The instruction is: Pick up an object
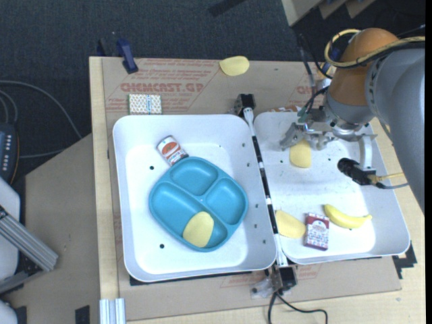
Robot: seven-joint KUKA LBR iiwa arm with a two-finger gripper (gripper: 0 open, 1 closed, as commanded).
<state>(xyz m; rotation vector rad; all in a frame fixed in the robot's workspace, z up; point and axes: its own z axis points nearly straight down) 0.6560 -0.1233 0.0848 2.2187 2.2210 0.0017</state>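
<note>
Hovering: end effector (305, 137) at 12 o'clock in right bin (391, 238), fingers spread wide astride yellow lump (301, 156), nothing gripped. Advice: centre over lump, descend straight, close evenly. Banana (347, 217), red carton (316, 231) at 5 o'clock, well apart.

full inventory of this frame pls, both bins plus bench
left bin: 1, white, bench left
right bin: 1, white, bench right
divided plate: 1, blue, left bin centre
yellow lump: 1, in plate's front compartment
small can: 1, red and white, left bin, behind plate
yellow piece: 1, right bin rear, under tool
banana: 1, yellow, right bin front
yellow wedge: 1, right bin front-left
red box: 1, beside wedge
yellow disc: 1, bench rear
patterned packet: 1, bench, behind left bin
blue clip: 1, bench rear-left
arm: 1, grey, orange band
tool: 1, above yellow piece
</note>
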